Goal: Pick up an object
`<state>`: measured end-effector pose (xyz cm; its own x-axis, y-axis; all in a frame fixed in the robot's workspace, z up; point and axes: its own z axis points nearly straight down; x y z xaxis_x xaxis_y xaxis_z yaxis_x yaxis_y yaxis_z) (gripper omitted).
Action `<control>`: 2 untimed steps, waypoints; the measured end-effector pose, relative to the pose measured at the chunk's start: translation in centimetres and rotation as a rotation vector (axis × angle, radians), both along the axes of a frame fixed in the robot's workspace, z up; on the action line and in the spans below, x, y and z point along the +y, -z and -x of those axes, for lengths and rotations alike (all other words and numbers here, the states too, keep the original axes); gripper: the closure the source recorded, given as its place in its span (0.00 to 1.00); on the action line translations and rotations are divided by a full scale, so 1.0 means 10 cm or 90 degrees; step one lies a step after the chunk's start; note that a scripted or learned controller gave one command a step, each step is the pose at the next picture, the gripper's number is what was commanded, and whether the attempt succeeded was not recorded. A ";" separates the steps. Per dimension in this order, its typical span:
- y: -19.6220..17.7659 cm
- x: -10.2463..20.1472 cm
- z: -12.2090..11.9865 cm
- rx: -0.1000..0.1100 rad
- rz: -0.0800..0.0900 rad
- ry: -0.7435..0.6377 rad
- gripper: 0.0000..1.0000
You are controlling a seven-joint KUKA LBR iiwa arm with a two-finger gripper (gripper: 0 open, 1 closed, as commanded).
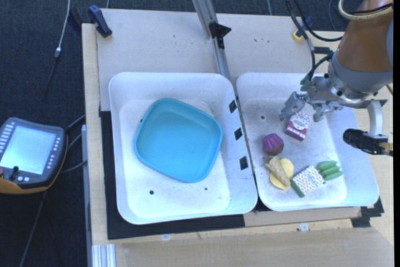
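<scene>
No readable text, print on small pink carton (pixel 297 126) too blurred

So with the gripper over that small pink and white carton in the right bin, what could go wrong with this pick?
1. The gripper sits right at the top of the small pink and white carton, which lies tilted; closing fingers could skid it aside.
2. The dark purple round toy and the yellow toy lie close below, so a pushed carton may bump them.
3. The right white bin's far wall is near, leaving little room.
</scene>
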<state>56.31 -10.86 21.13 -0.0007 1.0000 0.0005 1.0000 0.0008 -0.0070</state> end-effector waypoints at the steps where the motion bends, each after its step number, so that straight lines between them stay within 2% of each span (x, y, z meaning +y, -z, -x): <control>1: 0.54 -0.08 0.07 -0.001 0.000 0.000 0.00; 2: 1.01 -0.15 0.05 -0.001 0.000 0.000 0.00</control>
